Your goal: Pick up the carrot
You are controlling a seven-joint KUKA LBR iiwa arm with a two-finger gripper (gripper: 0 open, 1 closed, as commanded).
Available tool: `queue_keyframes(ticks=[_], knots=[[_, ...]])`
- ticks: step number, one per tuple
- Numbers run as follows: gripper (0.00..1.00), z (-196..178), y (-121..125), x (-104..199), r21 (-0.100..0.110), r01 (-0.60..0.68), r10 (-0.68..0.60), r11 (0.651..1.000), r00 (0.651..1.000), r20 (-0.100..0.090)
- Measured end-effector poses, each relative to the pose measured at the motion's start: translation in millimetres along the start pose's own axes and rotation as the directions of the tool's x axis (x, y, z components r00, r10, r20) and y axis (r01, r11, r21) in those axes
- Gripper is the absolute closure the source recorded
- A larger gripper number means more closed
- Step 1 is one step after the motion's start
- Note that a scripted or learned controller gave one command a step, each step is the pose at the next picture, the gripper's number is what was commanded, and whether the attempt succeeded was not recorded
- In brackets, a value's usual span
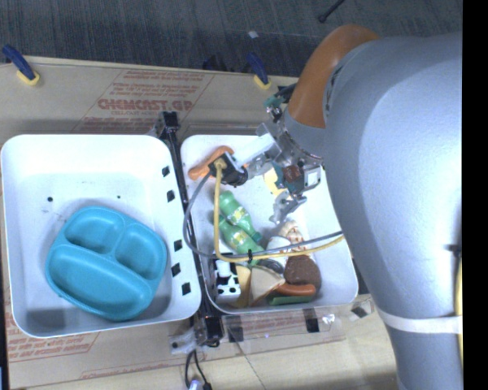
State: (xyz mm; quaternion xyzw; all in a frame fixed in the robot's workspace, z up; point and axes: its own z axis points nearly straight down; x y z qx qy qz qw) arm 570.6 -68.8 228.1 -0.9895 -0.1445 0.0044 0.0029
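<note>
The carrot [205, 164] is a small orange piece lying in the far left corner of the right bin [342, 254], close to the wall between the bins. My gripper [286, 203] hangs over the middle of the right bin, to the right of the carrot and a little nearer the camera, apart from it. Nothing shows in its grasp. The grey arm with its orange band [325, 71] reaches in from the right and hides the bin's right side.
Near the carrot lies a green bottle [236, 227]. At the bin's near end are a black-and-white dice [222, 281], a brown rounded item [301, 268] and a pale wedge [264, 283]. The left bin [32, 169] holds a blue divided plate [106, 262].
</note>
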Motion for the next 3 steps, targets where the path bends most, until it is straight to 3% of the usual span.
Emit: queue_keyframes(ticks=[1, 3], knots=[[0.00, 38.5, -41.0, 9.1, 0.000, -0.076, 0.076, 0.997, 0.997, 0.004], [0.00, 37.5, -39.5, 9.0, -0.002, -0.078, 0.078, 0.997, 0.997, 0.002]])
